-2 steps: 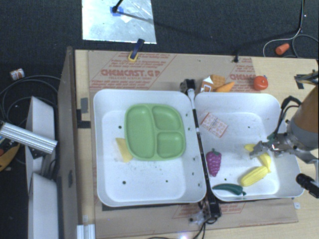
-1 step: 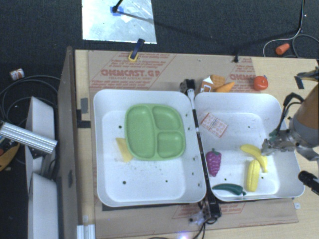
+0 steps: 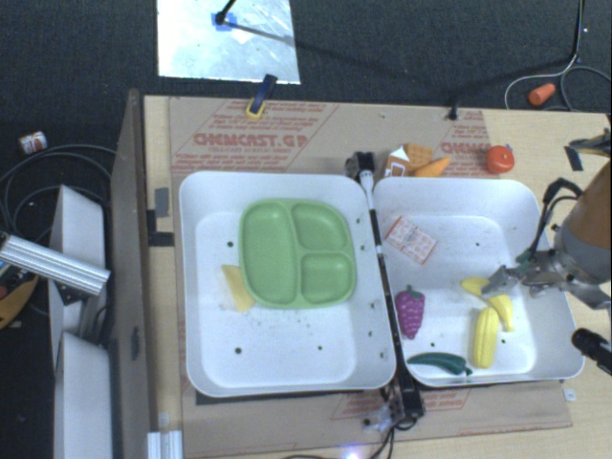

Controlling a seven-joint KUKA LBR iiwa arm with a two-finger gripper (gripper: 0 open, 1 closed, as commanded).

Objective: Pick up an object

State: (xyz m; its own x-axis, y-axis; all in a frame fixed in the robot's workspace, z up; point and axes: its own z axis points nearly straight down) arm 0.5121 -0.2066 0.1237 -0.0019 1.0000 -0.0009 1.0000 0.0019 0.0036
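Arm [image 3: 585,228] cut off at right, gripper [image 3: 497,283] fingers too blurred to call released or clenched, tips right above two bananas [image 3: 486,333], one grape bunch [image 3: 410,312] farther left.

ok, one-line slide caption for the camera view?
KUKA gripper hovers over bananas in right bin; green plate in left bin.

Arm: we see the grey KUKA arm [image 3: 585,242] reaching in from the right edge, its wrist low over the bench.
Wrist: we make out cabling looped above it.
Gripper: the grey two-finger gripper [image 3: 499,283] points left, tilted slightly down.
Fingers: too blurred for us to call.
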